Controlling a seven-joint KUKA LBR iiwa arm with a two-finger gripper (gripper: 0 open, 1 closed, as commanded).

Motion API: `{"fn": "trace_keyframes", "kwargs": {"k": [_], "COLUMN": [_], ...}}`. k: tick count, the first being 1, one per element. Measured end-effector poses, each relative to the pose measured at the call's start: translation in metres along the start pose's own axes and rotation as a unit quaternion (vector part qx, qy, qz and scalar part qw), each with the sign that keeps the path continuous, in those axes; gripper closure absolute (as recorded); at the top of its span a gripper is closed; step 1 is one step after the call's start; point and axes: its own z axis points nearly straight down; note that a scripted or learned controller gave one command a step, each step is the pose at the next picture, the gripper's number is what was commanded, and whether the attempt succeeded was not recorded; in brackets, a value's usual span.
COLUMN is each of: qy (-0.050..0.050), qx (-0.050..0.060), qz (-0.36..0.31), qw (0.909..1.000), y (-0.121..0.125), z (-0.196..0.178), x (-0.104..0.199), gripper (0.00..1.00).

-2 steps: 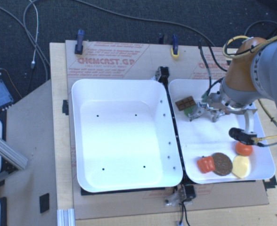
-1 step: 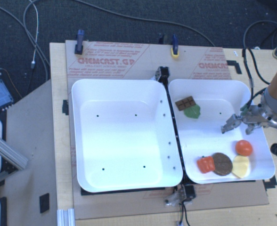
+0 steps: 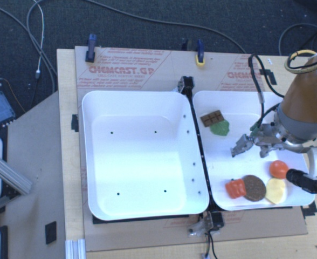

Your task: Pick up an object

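Observation:
My gripper (image 3: 250, 151) hangs over the middle of the right bin (image 3: 239, 102), open, with nothing between its fingers. Behind it and to the left lie a brown chocolate-bar piece (image 3: 212, 117) and a green lump (image 3: 220, 128), touching each other. Along the bin's front edge sit a red block (image 3: 235, 188), a dark brown round cookie (image 3: 254, 188) and a pale yellow piece (image 3: 276, 191) in a row. An orange-red ball (image 3: 278, 169) rests just behind the yellow piece, a little to the right of the gripper and nearer the front.
The left bin (image 3: 94, 144) stands beside the right one, the two meeting along a black clamp line. The grey and orange arm (image 3: 304, 101) covers the right bin's right side. Cables trail over the bench's back edge.

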Motion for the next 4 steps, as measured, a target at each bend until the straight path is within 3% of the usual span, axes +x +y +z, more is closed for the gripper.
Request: {"fn": "trace_keyframes", "kwargs": {"k": [1, 2, 3, 4], "qy": [-0.001, -0.001, -0.001, -0.001], "qx": [0.0, 0.0, 0.002, 0.0], "qz": [0.002, 0.0, 0.004, 0.001], "qw": [1.0, 1.0, 1.0, 1.0], "y": [0.0, 0.099, 0.059, 0.085], "z": [0.001, 0.038, 0.091, 0.089], "x": [-0.003, 0.043, 0.002, 0.036], "gripper": [0.0, 0.0, 0.0, 0.0]}}
